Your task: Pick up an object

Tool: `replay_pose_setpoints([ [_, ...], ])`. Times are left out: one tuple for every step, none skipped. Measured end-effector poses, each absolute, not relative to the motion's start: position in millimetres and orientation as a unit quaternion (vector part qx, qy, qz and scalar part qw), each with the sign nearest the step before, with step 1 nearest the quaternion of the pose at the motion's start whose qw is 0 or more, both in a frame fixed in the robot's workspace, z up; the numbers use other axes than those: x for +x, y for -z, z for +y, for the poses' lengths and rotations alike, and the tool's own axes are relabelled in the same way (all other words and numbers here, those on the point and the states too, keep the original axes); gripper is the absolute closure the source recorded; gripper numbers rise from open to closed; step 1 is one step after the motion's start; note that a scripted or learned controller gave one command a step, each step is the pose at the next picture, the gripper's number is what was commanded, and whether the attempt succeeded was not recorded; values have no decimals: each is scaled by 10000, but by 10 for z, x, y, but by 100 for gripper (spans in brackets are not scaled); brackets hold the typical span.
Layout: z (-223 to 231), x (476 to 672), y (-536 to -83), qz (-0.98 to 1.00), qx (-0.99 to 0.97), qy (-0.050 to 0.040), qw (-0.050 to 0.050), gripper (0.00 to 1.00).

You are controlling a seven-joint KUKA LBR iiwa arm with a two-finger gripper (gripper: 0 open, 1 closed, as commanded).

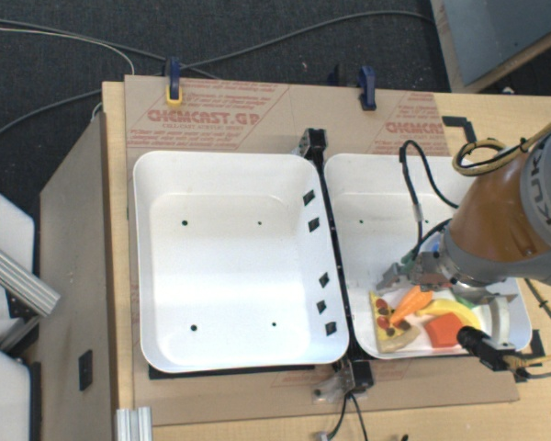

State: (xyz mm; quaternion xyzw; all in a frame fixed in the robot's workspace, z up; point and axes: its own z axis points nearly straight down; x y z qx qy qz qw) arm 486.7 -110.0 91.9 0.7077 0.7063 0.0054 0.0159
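Dark carpeted floor (257, 16) beneath a counter (119, 246) topped with brown cardboard (257, 108) printed in red, clamped at the far edge by a yellow clamp (174, 83) and a blue clamp (367, 88). Two shallow white bins side by side: left bin (230, 255) with four small dark holes in its floor, right bin (367, 219) separated from it by a black strip. Grey arm (496, 219) with orange band entering from the right, wrist low over the near half of the right bin. End effector (413, 269) just above a cluster of toy items; opening hidden by the wrist, cannot tell. Cluster in the near corner of the right bin: orange carrot (411, 305), yellow piece (452, 311), red-orange block (444, 334), pizza slice (392, 329). Black cable (413, 182) looping across the right bin.
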Motion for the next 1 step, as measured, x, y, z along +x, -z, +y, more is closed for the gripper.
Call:
replay_pose_setpoints([
  [-1066, 4868, -920, 7058, 7082, -49, 166, 0],
])
